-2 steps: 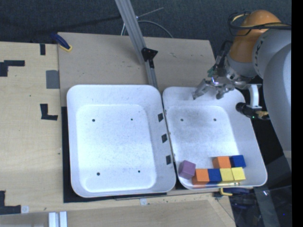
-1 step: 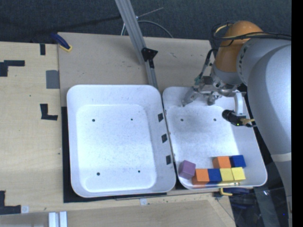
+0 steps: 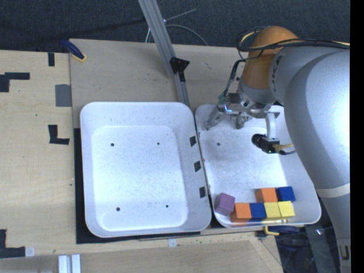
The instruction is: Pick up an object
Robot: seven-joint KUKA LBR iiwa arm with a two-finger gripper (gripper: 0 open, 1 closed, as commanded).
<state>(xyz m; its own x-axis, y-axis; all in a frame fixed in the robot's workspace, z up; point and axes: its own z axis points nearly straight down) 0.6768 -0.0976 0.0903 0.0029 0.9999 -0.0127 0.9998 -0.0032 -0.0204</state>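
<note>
Several small coloured blocks lie clustered at the near end of the right bin point(image 3: 242, 166): a purple block point(image 3: 226, 202), an orange block point(image 3: 243, 210), a blue block point(image 3: 257, 210), two yellow blocks point(image 3: 279, 209), and behind them another orange block point(image 3: 265, 195) and blue block point(image 3: 285, 194). My gripper point(image 3: 224, 122) hangs over the far end of the same bin, well away from the blocks. It is open, its fingers spread, and nothing sits between them.
The left bin point(image 3: 85, 118) lies beside the right one, their rims meeting in the middle. A slanted metal bar point(image 3: 159, 33) with a black clamp point(image 3: 179, 65) crosses behind the bins. The bulky grey arm point(image 3: 318, 112) covers the right side.
</note>
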